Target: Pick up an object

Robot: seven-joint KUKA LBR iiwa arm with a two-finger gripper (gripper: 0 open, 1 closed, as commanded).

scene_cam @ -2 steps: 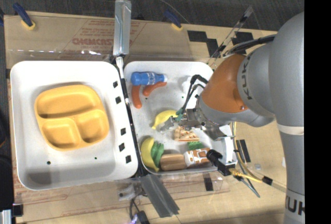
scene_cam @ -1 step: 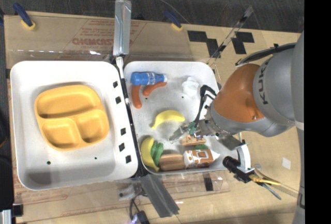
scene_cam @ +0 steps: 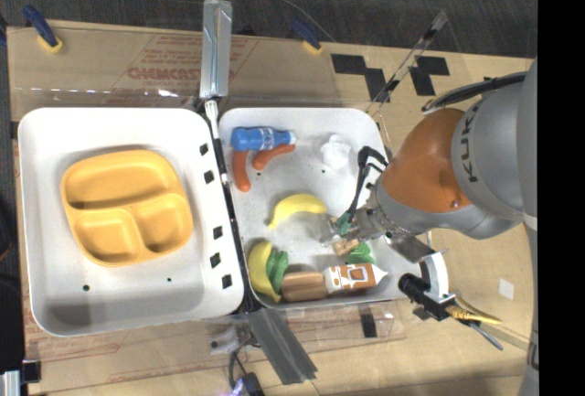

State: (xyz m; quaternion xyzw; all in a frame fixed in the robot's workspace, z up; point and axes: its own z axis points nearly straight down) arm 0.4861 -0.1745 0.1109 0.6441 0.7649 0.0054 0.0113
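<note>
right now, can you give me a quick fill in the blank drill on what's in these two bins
The yellow divided tray lies in the ___ bin.
The banana lies in the ___ bin.
The blue bottle has an ___ tip.
The pincer reaches in from the view's ___ side.

Missing words: left; right; orange; right

You see "KUKA" in dark letters on grey arm [scene_cam: 494, 156], read sideways, near surface's right edge. Faint red print on cardboard sheet [scene_cam: 164, 65] along far edge, mirrored, illegible. Carton [scene_cam: 355, 277] label too small.
</note>
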